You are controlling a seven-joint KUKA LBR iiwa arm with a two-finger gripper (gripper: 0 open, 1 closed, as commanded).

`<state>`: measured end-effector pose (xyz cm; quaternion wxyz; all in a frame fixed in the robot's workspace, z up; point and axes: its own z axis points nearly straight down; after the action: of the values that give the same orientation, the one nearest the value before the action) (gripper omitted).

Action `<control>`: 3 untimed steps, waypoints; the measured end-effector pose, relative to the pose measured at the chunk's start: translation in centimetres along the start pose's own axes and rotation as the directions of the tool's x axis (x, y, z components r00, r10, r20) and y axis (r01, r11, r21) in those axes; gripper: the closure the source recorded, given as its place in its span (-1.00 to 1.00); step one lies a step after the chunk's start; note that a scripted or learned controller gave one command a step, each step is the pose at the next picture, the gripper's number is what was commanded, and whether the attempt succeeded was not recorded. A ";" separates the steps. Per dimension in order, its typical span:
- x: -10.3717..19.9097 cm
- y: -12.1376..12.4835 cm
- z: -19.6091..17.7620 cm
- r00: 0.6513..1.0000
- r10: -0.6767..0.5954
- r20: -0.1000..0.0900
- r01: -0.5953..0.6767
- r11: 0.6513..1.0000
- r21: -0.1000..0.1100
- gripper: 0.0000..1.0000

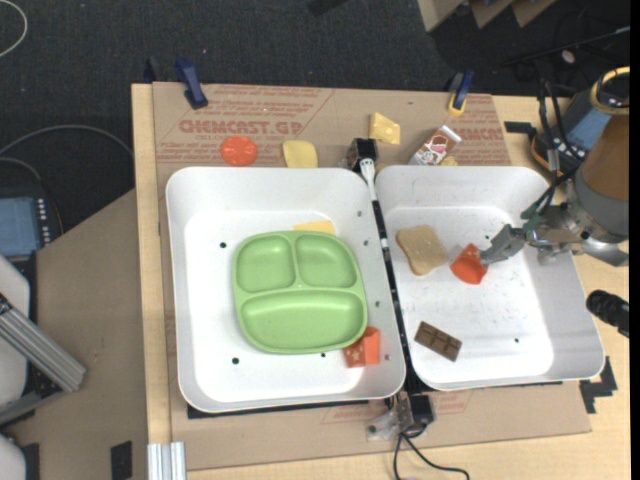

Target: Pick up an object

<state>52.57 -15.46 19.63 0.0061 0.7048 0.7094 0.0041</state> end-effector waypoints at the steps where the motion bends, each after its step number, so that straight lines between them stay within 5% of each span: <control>1: 1.0 4.0 11.8 1.000 0.004 -0.005 -0.004 1.000 0.018 -1.00; 2: -3.5 6.9 5.1 1.000 0.008 0.003 -0.008 1.000 0.004 -1.00; 3: 2.0 2.9 11.6 1.000 0.004 -0.007 -0.004 1.000 0.023 -1.00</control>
<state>55.61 -13.51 8.06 -0.0047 0.7061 0.7081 -0.0014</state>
